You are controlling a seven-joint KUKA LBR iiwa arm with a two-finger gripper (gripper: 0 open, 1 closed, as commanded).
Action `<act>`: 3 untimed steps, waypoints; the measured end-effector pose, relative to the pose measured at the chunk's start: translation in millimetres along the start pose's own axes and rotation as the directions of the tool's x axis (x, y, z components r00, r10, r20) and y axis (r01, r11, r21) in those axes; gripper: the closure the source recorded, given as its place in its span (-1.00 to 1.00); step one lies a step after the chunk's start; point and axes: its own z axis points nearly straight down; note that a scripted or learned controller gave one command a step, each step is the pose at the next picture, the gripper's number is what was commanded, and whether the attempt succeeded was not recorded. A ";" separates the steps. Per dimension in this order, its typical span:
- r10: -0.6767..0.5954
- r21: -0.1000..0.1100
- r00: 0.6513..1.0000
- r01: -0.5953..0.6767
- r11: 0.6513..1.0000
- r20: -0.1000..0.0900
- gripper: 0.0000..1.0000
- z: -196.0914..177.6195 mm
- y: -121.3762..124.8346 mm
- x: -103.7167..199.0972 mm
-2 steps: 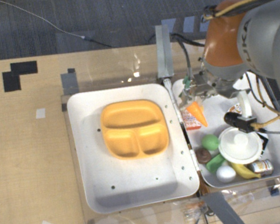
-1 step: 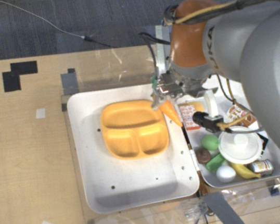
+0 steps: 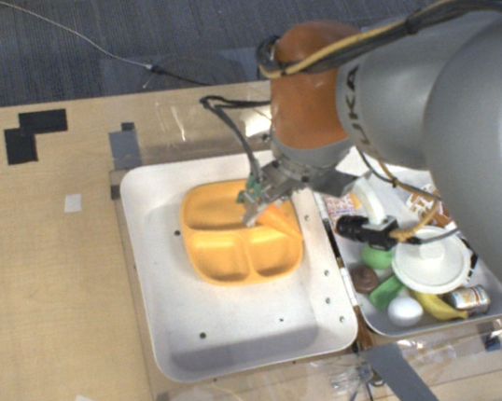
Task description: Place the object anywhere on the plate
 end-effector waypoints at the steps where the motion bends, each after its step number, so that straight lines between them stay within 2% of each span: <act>1: -0.028 -0.008 1.000 0.028 1.000 0.004 1.00 -63.4 -46.9 -7.9; 2: -0.014 0.000 1.000 0.014 1.000 -0.001 1.00 -35.9 -3.2 66.3; 3: -0.009 -0.001 1.000 0.009 1.000 0.001 -1.00 -36.9 -3.4 63.1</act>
